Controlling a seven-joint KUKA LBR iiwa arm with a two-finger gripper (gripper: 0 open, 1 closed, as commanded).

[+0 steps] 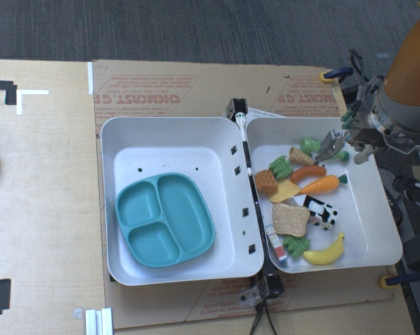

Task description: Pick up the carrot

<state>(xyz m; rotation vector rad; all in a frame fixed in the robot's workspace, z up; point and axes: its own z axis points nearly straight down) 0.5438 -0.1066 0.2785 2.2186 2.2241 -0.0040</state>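
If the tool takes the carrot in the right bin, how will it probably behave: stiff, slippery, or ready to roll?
The carrot looks like smooth moulded plastic, so it is probably stiff and light. Its rounded, tapering body may slip out of a pinch or roll aside. It lies beside the yellow slice and the cow, so a push would likely disturb them.

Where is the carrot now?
The carrot lies in the right bin, below the gripper, beside the yellow cheese slice and above the toy cow.
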